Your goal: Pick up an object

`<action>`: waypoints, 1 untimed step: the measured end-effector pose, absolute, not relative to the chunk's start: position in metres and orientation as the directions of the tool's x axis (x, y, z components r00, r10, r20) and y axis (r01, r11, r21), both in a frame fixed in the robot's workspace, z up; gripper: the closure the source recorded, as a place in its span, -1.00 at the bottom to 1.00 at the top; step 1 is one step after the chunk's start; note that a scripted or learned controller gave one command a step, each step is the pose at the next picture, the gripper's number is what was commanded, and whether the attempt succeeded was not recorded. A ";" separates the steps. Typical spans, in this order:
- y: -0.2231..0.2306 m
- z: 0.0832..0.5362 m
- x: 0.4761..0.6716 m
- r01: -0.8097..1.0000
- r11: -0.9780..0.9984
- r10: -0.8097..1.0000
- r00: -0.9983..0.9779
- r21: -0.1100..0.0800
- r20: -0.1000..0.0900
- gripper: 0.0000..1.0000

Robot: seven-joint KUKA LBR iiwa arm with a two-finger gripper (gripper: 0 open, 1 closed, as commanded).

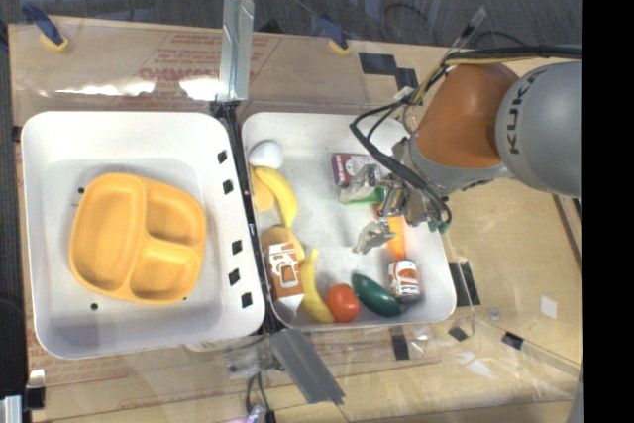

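Two white bins, arm over the right one

On your left, the left bin [40, 243] holds a yellow divided tray [137, 235]; the right bin [327, 129] holds a white egg-shaped ball [264, 154] at its upper left, a banana [277, 191] just below it, a brown box [284, 269], a second banana [313, 290] beside that box, a red tomato [343, 303], a dark green pepper [375, 296], a small red-and-white can [403, 278], and a purple packet [349, 169]; you see the gripper [379, 231] low in this bin, near an orange piece [397, 231], above the can; its grip cannot be judged.
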State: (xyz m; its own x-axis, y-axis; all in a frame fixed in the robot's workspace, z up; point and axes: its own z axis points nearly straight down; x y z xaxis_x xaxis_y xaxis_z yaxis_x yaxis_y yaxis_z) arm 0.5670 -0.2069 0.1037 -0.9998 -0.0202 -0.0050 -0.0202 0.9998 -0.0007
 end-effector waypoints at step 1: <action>-0.206 0.115 0.569 -0.026 1.000 -0.026 -1.000 -0.002 -0.009 1.00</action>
State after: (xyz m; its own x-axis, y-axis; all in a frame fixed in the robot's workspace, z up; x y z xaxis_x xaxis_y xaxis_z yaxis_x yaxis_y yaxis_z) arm 0.5689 -0.2057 0.1147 -0.9996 -0.0261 -0.0087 -0.0261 0.9997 -0.0017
